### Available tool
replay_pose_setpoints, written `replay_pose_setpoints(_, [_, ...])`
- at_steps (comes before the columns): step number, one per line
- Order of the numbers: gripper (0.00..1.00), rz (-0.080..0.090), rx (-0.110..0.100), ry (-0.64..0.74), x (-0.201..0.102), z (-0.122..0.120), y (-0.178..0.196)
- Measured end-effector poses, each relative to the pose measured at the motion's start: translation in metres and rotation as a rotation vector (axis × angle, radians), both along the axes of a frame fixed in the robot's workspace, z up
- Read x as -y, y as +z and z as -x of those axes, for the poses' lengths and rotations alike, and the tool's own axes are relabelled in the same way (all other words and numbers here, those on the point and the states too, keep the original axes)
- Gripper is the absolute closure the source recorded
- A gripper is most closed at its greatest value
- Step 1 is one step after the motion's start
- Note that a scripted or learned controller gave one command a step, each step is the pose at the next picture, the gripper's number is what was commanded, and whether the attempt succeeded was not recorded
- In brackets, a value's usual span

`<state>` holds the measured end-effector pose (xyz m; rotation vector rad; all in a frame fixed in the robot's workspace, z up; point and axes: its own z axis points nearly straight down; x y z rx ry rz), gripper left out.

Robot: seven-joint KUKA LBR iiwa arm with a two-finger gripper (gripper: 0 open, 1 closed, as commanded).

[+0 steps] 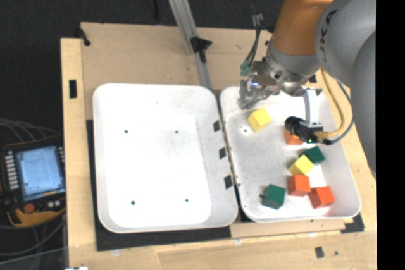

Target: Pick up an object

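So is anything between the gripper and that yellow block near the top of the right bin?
Nothing visible. The gripper sits just up and left of the yellow block, with bare bin floor between them. The other blocks lie farther down the right bin.

No text or label can be read.

White bins (158, 155) hold yellow (259, 119), green (274, 196) and orange blocks (299, 184).

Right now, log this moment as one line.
phase: approach | gripper above right bin far corner | nearest: yellow block | held: nothing seen
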<state>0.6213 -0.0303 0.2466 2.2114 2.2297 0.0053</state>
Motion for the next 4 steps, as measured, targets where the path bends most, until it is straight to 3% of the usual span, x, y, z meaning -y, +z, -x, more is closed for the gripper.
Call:
replay_pose_setpoints(2, [1.0, 0.001, 0.001, -0.001, -0.102, -0.013, 0.006])
replay_pose_setpoints(3, [1.0, 0.004, 0.002, -0.004, -0.129, -0.029, -0.012])
replay_pose_setpoints(4, [0.0, 0.005, 0.002, -0.004, -0.128, -0.029, -0.01])
